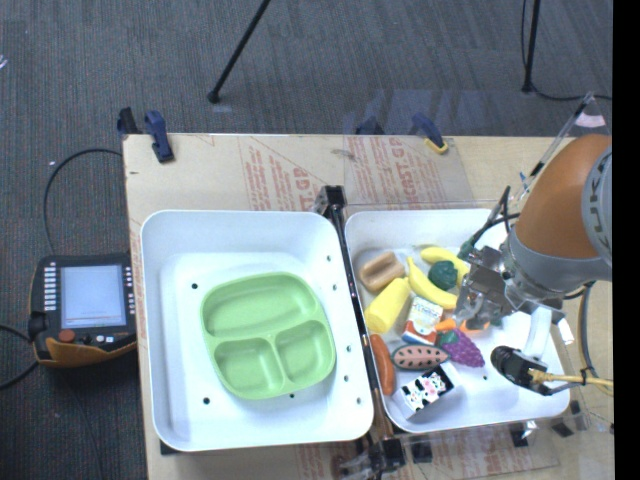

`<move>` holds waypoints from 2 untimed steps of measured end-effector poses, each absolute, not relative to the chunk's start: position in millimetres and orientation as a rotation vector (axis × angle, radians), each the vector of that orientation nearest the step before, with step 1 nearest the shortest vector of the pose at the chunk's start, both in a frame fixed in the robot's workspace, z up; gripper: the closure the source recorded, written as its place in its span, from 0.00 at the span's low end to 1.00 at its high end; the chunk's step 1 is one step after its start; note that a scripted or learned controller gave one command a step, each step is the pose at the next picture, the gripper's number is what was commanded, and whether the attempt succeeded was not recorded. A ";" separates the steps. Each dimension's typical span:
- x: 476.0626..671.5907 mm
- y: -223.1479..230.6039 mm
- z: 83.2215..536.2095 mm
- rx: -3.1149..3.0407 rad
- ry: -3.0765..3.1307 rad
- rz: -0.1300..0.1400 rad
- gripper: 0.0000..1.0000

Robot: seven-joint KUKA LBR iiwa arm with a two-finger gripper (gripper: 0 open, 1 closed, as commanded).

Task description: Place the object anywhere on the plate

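Note:
A light green divided plate [267, 335] lies in the left white bin [170, 268], with nothing on it. The right bin [520, 403] holds a heap of toy food: a bread roll [380, 267], a yellow block [388, 305], a banana [428, 286], a lemon [440, 255], a dark green piece [442, 275], a purple grape bunch [463, 349], a red sausage [383, 365] and a black-and-white cow-print carton [428, 388]. My gripper [478, 311] reaches down into the heap, just right of the banana and above the grapes.
A small carton with a red and white label [425, 316] and a brown seeded piece [418, 356] lie mid-heap. A black cable part [515, 364] hangs by the wrist. A teach pendant [85, 306] sits left of the bench. Clamps [158, 135] grip the far edge.

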State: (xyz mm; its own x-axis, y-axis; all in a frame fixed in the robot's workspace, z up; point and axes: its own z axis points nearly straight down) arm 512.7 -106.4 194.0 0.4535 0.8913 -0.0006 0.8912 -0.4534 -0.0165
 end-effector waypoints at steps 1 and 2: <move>484.8 -58.5 237.9 -2.808 -1.397 0.007 1.00; 474.1 63.0 212.1 -3.022 -0.838 0.017 1.00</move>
